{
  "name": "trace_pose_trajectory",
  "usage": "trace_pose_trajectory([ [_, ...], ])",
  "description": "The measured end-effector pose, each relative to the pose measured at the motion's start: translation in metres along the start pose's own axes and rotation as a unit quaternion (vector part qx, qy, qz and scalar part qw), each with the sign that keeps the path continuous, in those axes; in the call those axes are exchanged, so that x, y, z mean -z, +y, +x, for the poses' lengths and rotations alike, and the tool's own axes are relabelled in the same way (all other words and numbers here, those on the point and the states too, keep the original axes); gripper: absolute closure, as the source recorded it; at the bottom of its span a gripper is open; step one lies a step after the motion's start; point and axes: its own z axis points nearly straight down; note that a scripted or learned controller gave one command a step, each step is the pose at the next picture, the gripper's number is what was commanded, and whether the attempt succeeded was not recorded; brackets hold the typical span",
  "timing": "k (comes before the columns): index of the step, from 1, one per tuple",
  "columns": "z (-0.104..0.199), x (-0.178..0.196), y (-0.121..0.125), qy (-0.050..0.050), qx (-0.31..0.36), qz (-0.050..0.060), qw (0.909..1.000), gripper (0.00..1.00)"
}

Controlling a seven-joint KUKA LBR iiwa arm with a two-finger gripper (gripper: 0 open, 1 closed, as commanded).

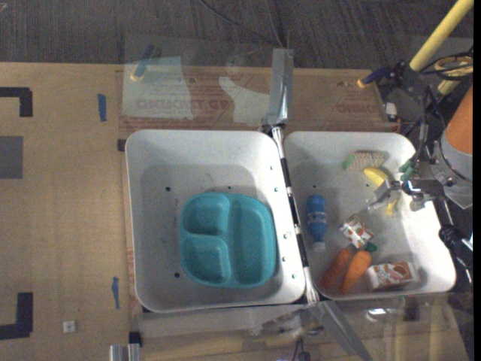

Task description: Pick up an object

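Observation:
My gripper point(385, 200) hangs over the right bin point(428, 235), reaching in from the right, and looks open with nothing between its fingers. A yellow banana-like piece point(373, 175) lies just up and left of the fingertips. A corn cob point(366, 159) rests near the bin's far wall. Lower down lie a small juice carton point(357, 232), two carrots point(348, 269) side by side, and a red-and-white box point(391, 274). A blue bottle point(316, 218) lies along the bin's left wall.
The left bin point(150, 201) holds a teal divided plate point(228, 239). A metal divider point(289, 216) separates the bins. Cables and a yellow pole point(443, 28) stand at the back right, behind the arm.

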Motion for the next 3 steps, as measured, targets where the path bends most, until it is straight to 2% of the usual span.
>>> trace_pose_trajectory([
  [1, -0.004, -0.003, 0.001, 0.0, 0.085, 0.0, 0.9964, 0.0],
  [2, -0.04, -0.028, 0.002, 0.0, 0.103, 0.0, 0.9947, 0.0],
  [3, -0.083, -0.116, 0.084, -0.001, 0.169, -0.001, 0.9856, 0.0],
])
